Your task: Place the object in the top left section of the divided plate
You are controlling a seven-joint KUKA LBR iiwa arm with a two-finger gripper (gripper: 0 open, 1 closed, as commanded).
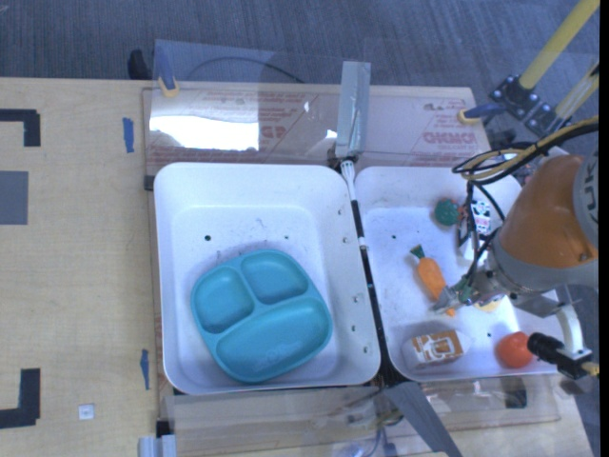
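Nearest the camera, along the front edge of the right bin (400,198), lie a small tan packet (438,347) and, to its right, a red-orange ball (514,349). Neither is touched by the arm.

Just behind them the gripper (455,300) hangs low over the right bin, close beside the lower end of a toy carrot (430,274). Whether it is spread or pressed together cannot be told from this slant; the wrist and cabling mask it. Nothing is seen pinched. The carrot lies flat on the bin floor, orange body with a green tip pointing away from the camera.

In the left bin (171,255) sits the divided plate (262,314), teal, three sections, all bare. It is turned somewhat, so its top left section (222,298) faces the bin's left wall.

Farther back in the right bin rests a small green ball (445,211), well apart from the gripper. The grey arm with its orange band (547,212) enters from the right.

Judgement: the pick step is in hand, with the carrot the likely target; no transfer has begun. The next move calls for a secure closure across the carrot's body, a lift clear of the wall between the bins, then travel left to release over the top left section. Risk: the carrot may roll off the fingers at closure.
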